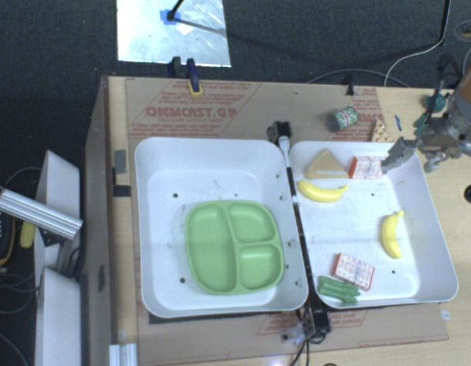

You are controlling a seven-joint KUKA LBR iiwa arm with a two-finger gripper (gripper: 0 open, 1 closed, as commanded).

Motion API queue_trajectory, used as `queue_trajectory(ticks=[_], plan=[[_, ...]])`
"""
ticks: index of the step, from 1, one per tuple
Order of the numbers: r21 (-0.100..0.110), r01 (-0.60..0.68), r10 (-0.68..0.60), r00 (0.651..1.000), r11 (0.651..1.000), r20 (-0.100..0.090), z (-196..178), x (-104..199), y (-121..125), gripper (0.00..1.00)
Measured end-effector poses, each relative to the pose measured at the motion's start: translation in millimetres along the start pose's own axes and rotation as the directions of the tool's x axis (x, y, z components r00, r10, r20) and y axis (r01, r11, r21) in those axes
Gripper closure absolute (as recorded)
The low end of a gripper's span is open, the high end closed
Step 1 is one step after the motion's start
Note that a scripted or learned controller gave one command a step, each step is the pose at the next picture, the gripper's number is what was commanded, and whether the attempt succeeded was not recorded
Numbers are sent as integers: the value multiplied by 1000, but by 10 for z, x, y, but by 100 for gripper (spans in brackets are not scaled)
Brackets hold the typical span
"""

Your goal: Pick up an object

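Note:
The right bin (418, 204) holds two yellow bananas, one near its left wall (322, 192) and one toward the right (392, 235). A tan wedge (325, 164) and a small red-and-white box (365, 168) lie at the bin's back. A second red box (354, 270) and a green pod (338, 289) rest at the front. My gripper (414, 158) hangs over the bin's back right corner, just right of the red-and-white box. It is open, with nothing between its two grey fingers (395, 155).
The left bin (167, 166) carries a green divided plate (235, 246). A small round can (344, 117) lies on the cardboard behind the right bin. A blue-and-yellow clamp (193, 76) sits at the bench's back edge. Cables trail at the back right.

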State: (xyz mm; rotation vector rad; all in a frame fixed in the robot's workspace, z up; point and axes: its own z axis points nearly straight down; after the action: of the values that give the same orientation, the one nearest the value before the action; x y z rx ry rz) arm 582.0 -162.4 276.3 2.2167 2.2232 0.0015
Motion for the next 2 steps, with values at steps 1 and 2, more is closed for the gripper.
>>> queue_trajectory(ticks=[1, 2], plan=[[3, -2, 2, 1000, 1000, 1, 710, -445, 51, 0], [3, -2, 2, 1000, 1000, -1, 1656, -437, -189, 0]])
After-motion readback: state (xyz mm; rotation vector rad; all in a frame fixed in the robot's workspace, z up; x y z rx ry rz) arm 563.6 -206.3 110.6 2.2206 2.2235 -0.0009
